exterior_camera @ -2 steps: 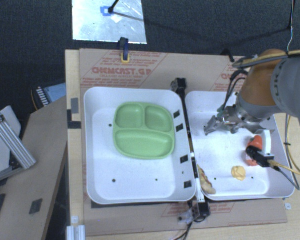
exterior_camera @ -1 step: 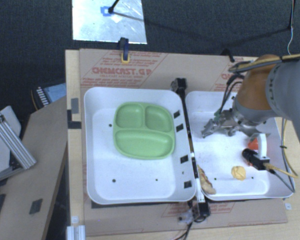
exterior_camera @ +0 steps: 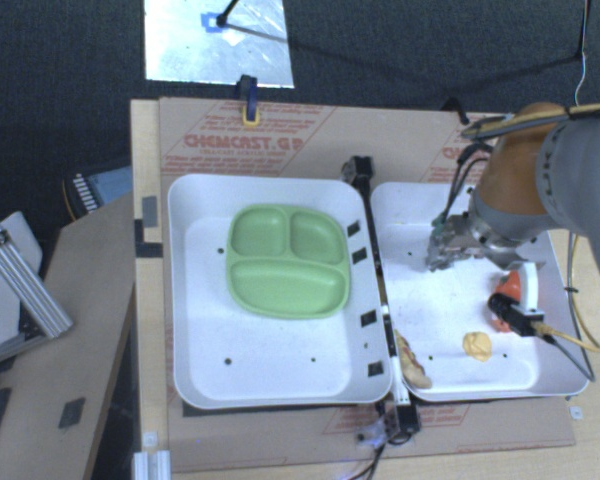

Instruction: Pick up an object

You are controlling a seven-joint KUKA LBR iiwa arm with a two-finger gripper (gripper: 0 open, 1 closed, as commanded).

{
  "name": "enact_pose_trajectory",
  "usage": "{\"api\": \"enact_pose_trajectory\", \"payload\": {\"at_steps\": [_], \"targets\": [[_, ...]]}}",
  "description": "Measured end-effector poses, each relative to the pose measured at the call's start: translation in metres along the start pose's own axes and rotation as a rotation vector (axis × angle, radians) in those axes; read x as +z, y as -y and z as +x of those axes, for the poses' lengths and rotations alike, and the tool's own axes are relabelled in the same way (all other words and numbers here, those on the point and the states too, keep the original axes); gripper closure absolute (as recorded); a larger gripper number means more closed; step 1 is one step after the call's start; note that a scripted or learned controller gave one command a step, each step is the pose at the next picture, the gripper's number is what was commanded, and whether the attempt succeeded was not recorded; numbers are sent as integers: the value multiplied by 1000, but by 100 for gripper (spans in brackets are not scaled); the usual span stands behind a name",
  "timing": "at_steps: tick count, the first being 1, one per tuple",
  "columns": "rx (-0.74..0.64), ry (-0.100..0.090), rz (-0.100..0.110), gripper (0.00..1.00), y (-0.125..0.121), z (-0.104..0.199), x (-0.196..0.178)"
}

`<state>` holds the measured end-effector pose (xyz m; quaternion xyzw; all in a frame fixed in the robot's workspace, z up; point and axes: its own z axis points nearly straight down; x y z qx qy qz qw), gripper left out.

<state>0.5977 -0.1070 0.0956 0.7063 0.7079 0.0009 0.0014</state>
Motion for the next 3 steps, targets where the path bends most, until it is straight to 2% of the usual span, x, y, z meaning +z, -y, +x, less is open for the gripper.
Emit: {"api": "enact_pose_trajectory", "payload": {"at_steps": [2, 3], "targets": [[-1, 0, -5, 100, 10, 3, -108], [-2, 0, -2, 100, 9, 3, -134]]}}
